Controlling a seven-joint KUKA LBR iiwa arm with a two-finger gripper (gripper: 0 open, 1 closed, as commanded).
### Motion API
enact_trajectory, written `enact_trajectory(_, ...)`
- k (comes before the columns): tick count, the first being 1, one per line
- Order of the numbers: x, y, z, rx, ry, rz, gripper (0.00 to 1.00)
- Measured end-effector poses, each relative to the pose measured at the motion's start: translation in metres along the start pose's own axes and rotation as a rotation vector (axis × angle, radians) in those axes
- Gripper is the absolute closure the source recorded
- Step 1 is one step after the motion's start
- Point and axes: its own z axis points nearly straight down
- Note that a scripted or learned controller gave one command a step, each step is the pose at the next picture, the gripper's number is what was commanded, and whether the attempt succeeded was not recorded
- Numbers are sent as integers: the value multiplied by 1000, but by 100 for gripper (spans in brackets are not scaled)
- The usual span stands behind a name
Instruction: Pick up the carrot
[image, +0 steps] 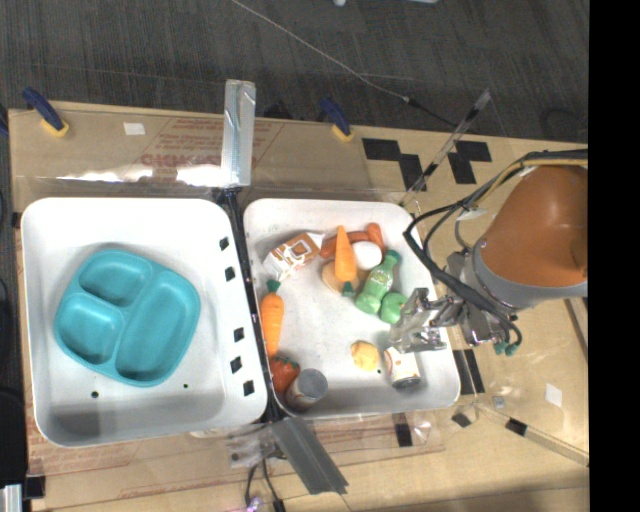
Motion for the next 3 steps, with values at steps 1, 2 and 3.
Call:
enact_trajectory(1, -15, 9, -68, -1, 0, -387, 100)
enact_trajectory(2, -23, 1, -46, -7, 5, -718, 100)
enact_trajectory(3, -53, 0, -74, -5, 1, -989, 100)
